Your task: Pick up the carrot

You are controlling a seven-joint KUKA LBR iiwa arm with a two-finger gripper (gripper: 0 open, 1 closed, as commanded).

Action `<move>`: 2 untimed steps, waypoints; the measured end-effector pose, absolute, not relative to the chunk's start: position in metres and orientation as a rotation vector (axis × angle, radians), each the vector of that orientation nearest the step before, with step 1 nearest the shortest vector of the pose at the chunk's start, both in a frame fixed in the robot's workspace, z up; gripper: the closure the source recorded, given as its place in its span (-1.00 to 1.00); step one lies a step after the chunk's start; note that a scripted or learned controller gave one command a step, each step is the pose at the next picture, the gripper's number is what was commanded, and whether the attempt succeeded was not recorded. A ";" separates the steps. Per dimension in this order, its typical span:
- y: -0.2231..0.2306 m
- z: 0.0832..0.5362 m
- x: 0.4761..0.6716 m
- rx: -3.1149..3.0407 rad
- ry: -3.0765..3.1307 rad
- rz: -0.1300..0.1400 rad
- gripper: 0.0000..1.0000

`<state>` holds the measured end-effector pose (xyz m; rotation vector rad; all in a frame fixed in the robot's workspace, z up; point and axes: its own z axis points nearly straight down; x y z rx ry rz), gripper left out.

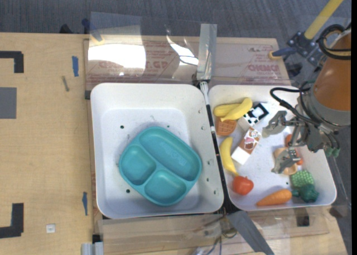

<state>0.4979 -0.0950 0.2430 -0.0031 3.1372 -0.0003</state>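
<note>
The carrot (274, 197) is orange and lies flat near the front edge of the right bin (323, 162), just left of a green broccoli (304, 184). My gripper (281, 142) hangs over the right half of that bin, behind the carrot and apart from it. Its two metal fingers (274, 122) point left and stand open, one toward the back and one toward the front. A small orange-red piece (289, 138) shows beneath them, and nothing is held between the fingers.
Also in the right bin are a red tomato (242, 184), two yellow bananas (226, 154), a small milk carton (249, 142), a black-and-white box (256, 113) and an orange biscuit (225, 127). The left bin (106, 109) holds a teal divided plate (160, 164).
</note>
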 end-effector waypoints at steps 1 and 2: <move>-0.107 0.121 0.484 -0.107 3.148 0.005 -1.00; -0.223 0.142 0.485 -0.470 3.102 0.000 -1.00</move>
